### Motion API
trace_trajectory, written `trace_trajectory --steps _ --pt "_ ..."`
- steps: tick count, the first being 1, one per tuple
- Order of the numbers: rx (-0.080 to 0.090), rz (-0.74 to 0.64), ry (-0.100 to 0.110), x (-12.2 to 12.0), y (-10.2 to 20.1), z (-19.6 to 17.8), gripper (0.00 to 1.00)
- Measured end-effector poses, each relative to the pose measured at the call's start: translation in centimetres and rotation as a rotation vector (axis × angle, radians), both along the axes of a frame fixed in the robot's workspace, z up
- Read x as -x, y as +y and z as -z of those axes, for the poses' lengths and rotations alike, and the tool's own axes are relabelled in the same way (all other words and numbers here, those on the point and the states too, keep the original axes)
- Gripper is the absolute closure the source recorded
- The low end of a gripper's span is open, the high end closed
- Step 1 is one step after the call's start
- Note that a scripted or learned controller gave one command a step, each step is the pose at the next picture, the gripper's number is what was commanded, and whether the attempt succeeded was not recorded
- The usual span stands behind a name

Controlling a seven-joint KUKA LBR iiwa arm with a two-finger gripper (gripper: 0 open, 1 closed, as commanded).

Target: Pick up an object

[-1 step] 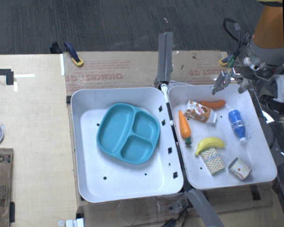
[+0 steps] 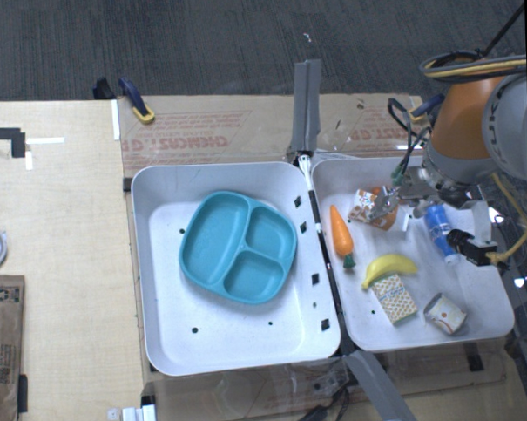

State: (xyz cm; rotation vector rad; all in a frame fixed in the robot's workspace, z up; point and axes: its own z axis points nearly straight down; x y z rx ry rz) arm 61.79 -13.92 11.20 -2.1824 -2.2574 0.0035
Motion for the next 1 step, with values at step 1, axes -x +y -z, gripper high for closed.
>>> trace_trajectory --steps 1 --pt "0.001 0.003 -0.003 -0.06 -0.13 -1.02 1.00"
